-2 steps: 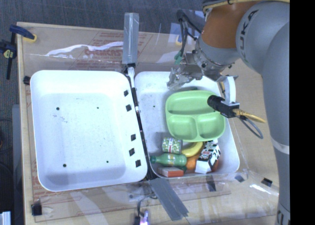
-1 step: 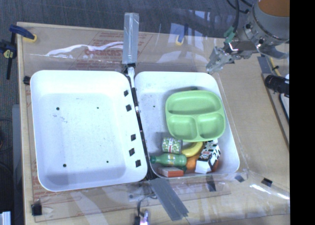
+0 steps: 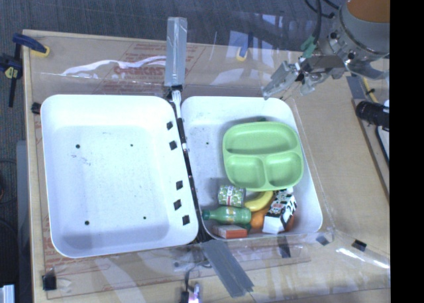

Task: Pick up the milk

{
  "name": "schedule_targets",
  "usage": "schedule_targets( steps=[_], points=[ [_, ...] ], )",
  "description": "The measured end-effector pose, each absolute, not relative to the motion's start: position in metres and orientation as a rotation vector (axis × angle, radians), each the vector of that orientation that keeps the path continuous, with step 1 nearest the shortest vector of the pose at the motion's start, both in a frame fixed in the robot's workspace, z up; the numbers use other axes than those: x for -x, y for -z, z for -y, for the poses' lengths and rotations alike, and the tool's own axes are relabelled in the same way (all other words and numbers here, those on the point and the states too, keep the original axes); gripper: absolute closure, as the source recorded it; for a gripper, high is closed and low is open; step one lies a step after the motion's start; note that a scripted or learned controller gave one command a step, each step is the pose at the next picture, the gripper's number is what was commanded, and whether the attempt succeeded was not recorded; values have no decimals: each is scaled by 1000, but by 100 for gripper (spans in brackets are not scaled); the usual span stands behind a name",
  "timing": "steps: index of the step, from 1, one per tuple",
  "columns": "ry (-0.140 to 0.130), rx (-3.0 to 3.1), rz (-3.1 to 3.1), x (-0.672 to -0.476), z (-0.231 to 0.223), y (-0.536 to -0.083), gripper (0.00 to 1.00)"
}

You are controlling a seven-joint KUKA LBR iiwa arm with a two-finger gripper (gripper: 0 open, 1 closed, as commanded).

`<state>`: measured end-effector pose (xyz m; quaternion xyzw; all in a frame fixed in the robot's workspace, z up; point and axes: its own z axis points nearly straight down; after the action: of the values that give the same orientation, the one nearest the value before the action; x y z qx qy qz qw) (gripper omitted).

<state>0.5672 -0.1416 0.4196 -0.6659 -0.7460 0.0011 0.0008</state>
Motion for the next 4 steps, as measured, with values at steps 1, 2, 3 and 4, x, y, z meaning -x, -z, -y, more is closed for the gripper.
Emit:
schedule_targets(
  steps=[1,2,3,4],
  points=[
    [-4,1904,2496,-498,104,-361,0],
    [-3,1812,2566,-478,145,-334,0],
    [-4,1742,2610,-477,167,-322,0],
    [-3,1652,2671,-478,149,-296,0]
  ],
)
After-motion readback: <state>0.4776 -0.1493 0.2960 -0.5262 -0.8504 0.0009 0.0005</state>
